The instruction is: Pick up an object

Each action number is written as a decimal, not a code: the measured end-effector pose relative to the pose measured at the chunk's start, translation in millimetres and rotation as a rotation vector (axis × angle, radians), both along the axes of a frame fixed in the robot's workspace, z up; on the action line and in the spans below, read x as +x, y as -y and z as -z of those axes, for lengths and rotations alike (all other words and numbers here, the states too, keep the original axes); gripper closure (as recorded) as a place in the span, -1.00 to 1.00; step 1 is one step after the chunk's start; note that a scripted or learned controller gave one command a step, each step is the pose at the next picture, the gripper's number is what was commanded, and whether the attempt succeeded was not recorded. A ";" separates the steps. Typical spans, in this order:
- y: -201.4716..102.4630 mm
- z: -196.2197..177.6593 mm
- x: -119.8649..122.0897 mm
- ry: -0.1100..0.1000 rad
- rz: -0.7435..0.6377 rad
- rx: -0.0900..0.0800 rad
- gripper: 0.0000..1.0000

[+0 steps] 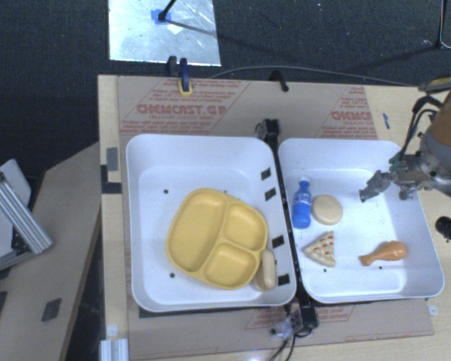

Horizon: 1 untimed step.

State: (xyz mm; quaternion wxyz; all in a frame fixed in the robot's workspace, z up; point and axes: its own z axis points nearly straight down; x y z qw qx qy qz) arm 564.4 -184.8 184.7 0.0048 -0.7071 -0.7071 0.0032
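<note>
2 white bins sit side by side on the tabletop [338, 111], and my pincer [377, 186] hangs over the right bin [421, 277], near its far right part. I cannot tell how my pincer is set, and I see nothing carried in it.

Going by size: the left bin [150, 201] lies well off to my pincer's left, and in it is the yellow divided tray [218, 235], the biggest item here. A small beige bread roll [267, 269] rests against that tray's near right edge.

In the right bin there are 4 smaller things. The blue bottle [302, 204] lies to my pincer's left, by the wall between the 2 bins. The round tan biscuit [328, 209] lies just beside the bottle, on my pincer's side of it, and is the nearest piece to me on that side. The drumstick [383, 253] lies on the near side of my pincer, toward the front rim. The pizza slice [321, 248] lies to the left of the drumstick.

I judge the pick has not begun: I am at the approach, hovering with no object chosen. The next move calls for settling on 1 target, perhaps the drumstick or the biscuit, centring above it, lining up across its narrow side and descending to the bin floor.
</note>
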 end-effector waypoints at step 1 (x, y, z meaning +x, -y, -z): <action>-0.4 -7.4 3.2 0.013 -0.003 -0.003 -1.00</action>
